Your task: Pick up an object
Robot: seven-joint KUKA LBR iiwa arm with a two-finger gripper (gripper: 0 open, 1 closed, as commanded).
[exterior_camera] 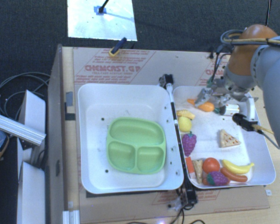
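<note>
While the end effector (213, 98) hangs low over the far end of the right bin (266, 171), its fingers sit just beside a small orange fruit (206, 107), and whether they are spread or closed I cannot tell (cabling and the wrist body blur that part). Nothing can be seen clamped between them, so I judge the pick as not yet made.

To do this step well, the fingers should straddle the orange fruit squarely, one each side of its widest part, and come down until they nearly meet the bin floor before closing; a round toy will squirt out of a glancing pinch. The bin wall lies close behind, so the approach wants to be vertical, not slanted, and the lift straight up.

Counting the right bin: one orange fruit by the end effector, one lemon (185, 123) with a small yellow piece (185, 114) just above it, two purple grape bunches (189, 143) (one mid-bin, one at the near edge), one pizza slice (228, 138), one tomato (211, 164), one banana (238, 166), one sausage (233, 175), and one carrot-like stick (190, 164) against the divider.

Over in the left bin (91, 125) lies one green divided tray (136, 144) with three compartments. Both bins rest on the worktop (130, 66).
</note>
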